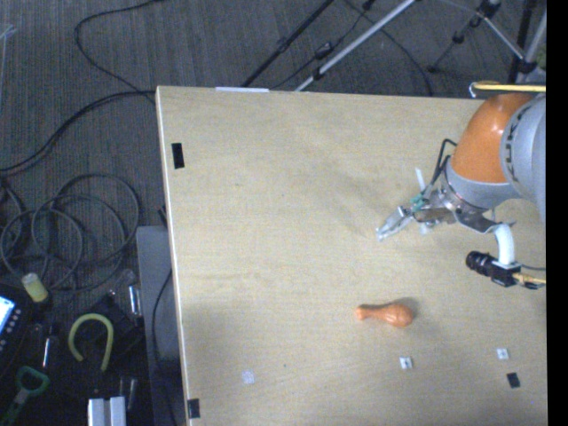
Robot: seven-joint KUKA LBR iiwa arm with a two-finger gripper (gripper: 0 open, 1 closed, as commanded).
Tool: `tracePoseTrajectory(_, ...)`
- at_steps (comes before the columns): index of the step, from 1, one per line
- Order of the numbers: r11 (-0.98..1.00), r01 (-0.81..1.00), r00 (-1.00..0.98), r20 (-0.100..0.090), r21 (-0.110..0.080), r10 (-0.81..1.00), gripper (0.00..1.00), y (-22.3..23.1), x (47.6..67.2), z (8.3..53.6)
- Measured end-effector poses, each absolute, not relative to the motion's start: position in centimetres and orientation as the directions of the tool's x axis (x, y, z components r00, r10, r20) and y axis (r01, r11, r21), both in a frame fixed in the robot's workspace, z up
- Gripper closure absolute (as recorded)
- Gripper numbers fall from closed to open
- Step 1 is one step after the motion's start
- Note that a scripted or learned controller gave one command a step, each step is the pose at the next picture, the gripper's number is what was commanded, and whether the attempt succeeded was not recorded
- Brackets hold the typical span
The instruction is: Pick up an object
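— Where is the claw (390,226) hanging?

— Over the bare wooden surface (266,238), fingers spreading apart, gripping nothing.

— And the object?

— The orange pear-shaped toy (387,313) is lying well apart, nearer the camera.

— The risk?

— Descending from here, I'm guessing it's closing on bare wood; the rounded toy may also roll away.

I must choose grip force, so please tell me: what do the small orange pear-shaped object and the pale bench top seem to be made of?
The small orange pear-shaped object looks like smooth plastic or rubber: even colour, soft sheen, rounded form; which one is unclear. The pale bench top looks like matte light wood or plywood: tan colour with faint grain-like mottling and no glare.
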State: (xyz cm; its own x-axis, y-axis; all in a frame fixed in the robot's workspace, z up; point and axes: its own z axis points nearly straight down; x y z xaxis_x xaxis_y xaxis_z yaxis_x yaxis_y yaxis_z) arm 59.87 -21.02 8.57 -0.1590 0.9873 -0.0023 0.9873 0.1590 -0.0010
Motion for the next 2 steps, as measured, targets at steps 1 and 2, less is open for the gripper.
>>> tracePoseTrajectory(1,0.099,0.995,-0.099,-0.001,-0.001,0.995,0.0,-18.1,64.2,8.4)
tracePoseTrajectory(2,0.161,0.987,-0.161,-0.001,-0.001,0.987,0.0,-11.9,66.8,8.3)
